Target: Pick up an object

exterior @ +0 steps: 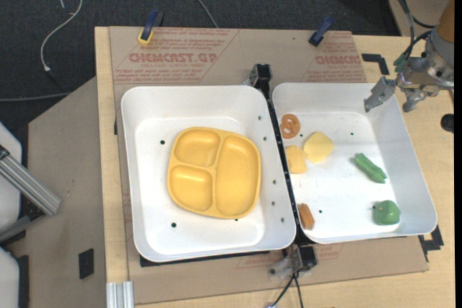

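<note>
Small food-shaped objects lie loose in the right white bin (404, 148).
A pale yellow chunk (318, 147) sits near a brown pretzel ring (290, 125), with a green pepper-like piece (386, 213) well apart; the end effector (394, 94) hovers over the bin's far right corner, fingers spread, holding nothing.

Bench (216, 54): flat board top, red printed lettering, blue clamps at the far edge. Two shallow white bins lie directly on it, side by side and touching. Right bin (411, 177) sits just below and left of the fingers (377, 95). Left bin (137, 155) lies well left of them.
</note>
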Controlling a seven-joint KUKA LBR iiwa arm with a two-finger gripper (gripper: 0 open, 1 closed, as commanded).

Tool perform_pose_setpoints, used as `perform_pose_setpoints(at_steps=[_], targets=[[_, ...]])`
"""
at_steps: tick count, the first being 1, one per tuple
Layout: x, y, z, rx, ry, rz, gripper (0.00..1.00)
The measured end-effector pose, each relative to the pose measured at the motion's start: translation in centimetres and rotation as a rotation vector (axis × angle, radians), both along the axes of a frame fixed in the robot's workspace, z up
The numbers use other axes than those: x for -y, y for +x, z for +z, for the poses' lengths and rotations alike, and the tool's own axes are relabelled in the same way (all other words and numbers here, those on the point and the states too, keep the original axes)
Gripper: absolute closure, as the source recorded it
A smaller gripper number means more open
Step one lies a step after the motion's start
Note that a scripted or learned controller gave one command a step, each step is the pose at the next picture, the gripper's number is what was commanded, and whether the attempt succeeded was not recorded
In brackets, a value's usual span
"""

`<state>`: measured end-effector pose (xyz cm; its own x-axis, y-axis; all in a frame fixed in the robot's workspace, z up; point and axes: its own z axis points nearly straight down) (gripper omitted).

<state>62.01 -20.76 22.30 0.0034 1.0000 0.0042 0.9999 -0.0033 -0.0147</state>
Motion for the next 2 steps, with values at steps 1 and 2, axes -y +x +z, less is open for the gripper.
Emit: perform_pose_setpoints(at_steps=[1, 2], targets=[[-0.1, 0.3, 0.8, 0.014, -0.003, 0.004, 0.0], [-0.7, 0.6, -3.6, 0.009, -0.002, 0.005, 0.0]])
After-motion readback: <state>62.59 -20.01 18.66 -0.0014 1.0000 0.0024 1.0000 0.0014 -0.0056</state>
